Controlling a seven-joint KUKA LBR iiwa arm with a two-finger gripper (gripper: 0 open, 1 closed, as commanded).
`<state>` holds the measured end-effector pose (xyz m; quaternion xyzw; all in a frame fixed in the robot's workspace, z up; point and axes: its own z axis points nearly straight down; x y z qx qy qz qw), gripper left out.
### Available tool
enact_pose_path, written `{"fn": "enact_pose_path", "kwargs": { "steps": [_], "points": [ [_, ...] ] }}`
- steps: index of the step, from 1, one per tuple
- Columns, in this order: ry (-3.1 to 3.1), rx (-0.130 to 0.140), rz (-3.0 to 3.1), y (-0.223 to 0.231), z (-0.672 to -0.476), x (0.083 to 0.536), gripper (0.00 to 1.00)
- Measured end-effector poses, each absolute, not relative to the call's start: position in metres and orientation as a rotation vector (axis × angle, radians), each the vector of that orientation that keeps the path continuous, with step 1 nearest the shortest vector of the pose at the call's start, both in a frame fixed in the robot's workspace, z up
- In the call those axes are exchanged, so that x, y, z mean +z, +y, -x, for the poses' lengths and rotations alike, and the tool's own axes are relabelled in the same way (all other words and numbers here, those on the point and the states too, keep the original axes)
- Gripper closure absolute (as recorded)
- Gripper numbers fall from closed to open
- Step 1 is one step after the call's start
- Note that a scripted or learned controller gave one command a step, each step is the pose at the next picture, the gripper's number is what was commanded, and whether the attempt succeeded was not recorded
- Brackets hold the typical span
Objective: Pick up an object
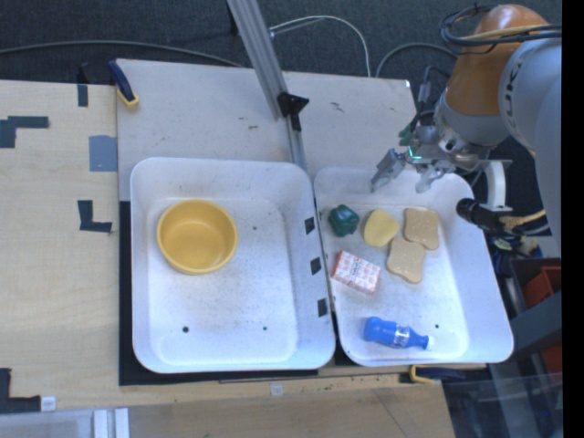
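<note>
- Blue bottle (pixel 394 333), nearest the camera, lies on its side at the front of the right bin (pixel 474 281), long axis running left to right.
- Behind it: a red-and-white packet (pixel 355 271), two tan slices (pixel 412 243) touching each other, a yellow lump (pixel 380 227) and a small green piece (pixel 343 219).
- Left bin (pixel 146 245) holds a yellow bowl (pixel 196 235), upright, toward its left wall.
- Tool (pixel 402 175) hangs over the far edge of the right bin with its two fingers spread apart and nothing between them.
- Key relation: the yellow lump and the tan slices lie just toward the camera from the tool, close by; the bottle is well apart, at the opposite end of the bin. Judged from this, the lump or a slice is the readiest pick, reached by a short move forward and down.
- Surface (pixel 201 108): a pale board under both bins, a slanted metal post (pixel 265 53) rising from it; light wood panel to the left, dark carpet and cables beyond.
</note>
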<state>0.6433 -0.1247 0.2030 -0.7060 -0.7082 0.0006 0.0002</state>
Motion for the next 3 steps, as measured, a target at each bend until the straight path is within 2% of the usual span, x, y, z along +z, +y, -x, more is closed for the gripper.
{"fn": "enact_pose_path", "kwargs": {
  "steps": [1, 2, 3],
  "points": [
    [-2.220, 0.009, 2.215, -0.123, -0.642, 0.138, 0.00],
    [-2.227, 0.002, 2.222, -0.123, -0.642, 0.088, 0.00],
    [-2.225, 0.004, 2.217, -0.122, -0.642, 0.098, 1.00]
  ]
}}
